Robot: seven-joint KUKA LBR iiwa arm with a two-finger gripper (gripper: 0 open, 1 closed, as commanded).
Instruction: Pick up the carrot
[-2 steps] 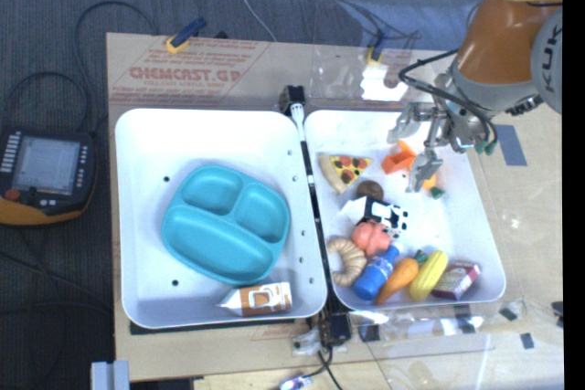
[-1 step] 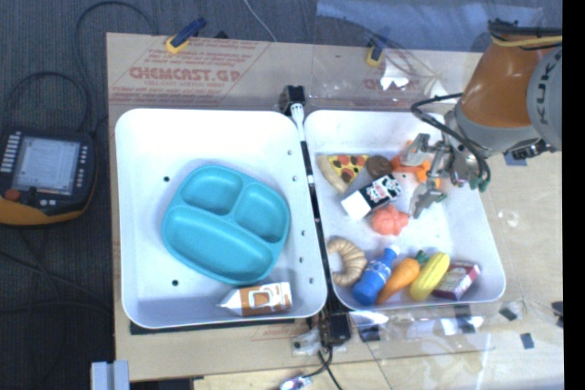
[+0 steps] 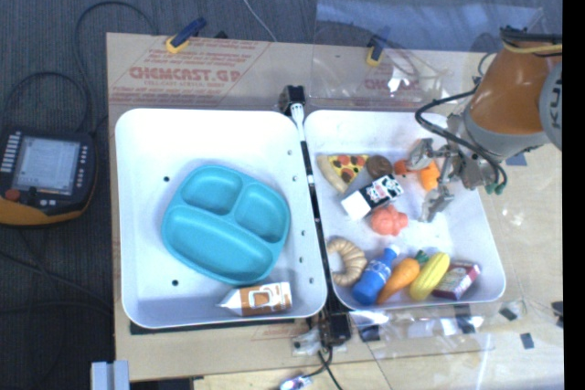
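The carrot (image 3: 398, 279), orange with a green top, lies near the front of the right bin (image 3: 475, 224), between a blue bottle (image 3: 374, 279) and a yellow toy (image 3: 430, 274). My gripper (image 3: 430, 177) hangs over the back right part of that bin, well behind the carrot. Its two fingers are spread apart, so it is open. A small orange piece (image 3: 427, 175) lies between the fingers; I cannot tell whether they touch it.
The right bin also holds a pizza slice (image 3: 345, 167), a black-and-white box (image 3: 378, 193), a pink toy (image 3: 388, 220), a pretzel (image 3: 346, 258) and a dark packet (image 3: 458, 279). In the left bin are a blue divided plate (image 3: 227, 221) and a small carton (image 3: 260, 298).
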